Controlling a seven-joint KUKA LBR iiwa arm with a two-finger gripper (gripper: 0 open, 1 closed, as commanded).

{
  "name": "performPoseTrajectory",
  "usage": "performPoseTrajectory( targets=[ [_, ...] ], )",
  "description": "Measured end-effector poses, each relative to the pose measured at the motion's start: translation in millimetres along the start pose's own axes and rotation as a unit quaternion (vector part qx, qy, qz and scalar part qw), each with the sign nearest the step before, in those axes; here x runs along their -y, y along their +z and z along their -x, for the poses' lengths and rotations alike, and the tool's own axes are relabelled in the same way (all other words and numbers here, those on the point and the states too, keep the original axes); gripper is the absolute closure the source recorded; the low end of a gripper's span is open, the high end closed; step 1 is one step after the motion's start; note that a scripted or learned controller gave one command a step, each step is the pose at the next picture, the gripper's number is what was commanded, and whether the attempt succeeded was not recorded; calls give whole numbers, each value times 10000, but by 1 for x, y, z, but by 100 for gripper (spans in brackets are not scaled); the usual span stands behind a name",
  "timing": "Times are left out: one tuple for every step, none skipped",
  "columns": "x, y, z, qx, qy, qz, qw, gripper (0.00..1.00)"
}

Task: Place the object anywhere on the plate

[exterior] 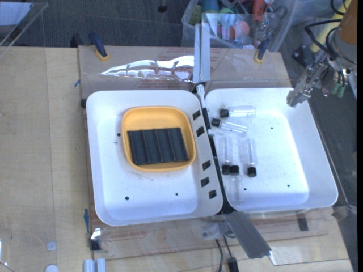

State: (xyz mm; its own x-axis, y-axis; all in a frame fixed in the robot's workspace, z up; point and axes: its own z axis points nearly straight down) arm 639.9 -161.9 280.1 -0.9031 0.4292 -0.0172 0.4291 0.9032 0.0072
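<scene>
The clear vials (237, 146) with black caps lay loose in the right bin (295, 169), apparently light, slick and breakable, best gripped mid-barrel; the gripper (299, 95) hovered over the far rim, its state indiscernible.

A yellow plate (157, 118) is sitting in the left bin (108, 197), carrying a dark ribbed block (157, 145). Clear vials with black caps (238, 152) are lying in the right bin (295, 169). The gripper (296, 98) is hovering over that bin's far right corner.
</scene>
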Motion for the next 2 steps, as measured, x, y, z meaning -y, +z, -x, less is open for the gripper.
performPoseTrajectory(
  targets=[
    [23,-2,32,-40,-1223,-15,9925,100],
    [46,-93,46,-34,-2731,-6,9620,100]
  ],
)
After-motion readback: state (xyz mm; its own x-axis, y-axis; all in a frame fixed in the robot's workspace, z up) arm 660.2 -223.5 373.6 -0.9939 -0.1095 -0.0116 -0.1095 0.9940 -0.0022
